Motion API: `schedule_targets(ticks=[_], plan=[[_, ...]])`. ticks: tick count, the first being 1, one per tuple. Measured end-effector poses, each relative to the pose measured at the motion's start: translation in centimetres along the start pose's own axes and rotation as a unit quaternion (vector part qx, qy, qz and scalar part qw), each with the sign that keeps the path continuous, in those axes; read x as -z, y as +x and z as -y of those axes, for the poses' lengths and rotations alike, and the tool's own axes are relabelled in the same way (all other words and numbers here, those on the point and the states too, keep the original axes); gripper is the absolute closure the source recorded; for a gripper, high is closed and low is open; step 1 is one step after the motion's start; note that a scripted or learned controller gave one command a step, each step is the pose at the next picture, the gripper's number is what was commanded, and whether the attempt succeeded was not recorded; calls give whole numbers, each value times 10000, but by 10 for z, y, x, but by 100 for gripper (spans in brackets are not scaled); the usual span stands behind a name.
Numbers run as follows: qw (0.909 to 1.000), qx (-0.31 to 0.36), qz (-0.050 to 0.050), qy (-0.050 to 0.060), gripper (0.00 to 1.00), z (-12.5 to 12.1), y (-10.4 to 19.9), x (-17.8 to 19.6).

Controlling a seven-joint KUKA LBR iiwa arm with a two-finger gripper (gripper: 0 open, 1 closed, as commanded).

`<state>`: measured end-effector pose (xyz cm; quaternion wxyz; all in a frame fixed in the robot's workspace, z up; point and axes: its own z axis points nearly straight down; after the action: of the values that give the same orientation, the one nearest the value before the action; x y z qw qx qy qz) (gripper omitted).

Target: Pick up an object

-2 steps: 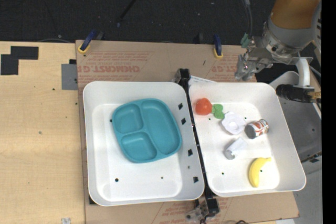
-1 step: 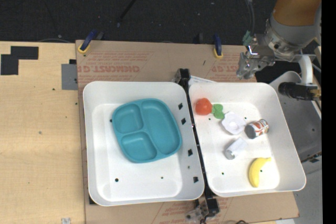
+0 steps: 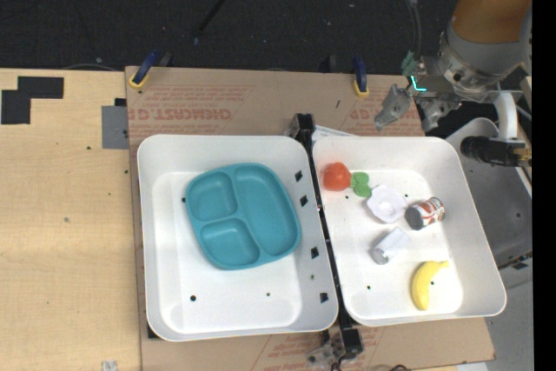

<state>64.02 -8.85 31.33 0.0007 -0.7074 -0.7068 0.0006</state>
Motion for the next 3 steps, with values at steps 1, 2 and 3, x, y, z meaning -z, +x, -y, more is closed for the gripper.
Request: schedule_targets(ticks=[1, 2, 3], plan=[[10000, -2, -1, -1, 100, 0, -1, 10], [10000, -3, -1, 1, 100, 0, -1, 20], [10000, -3, 0, 2, 0, 0, -1, 20]])
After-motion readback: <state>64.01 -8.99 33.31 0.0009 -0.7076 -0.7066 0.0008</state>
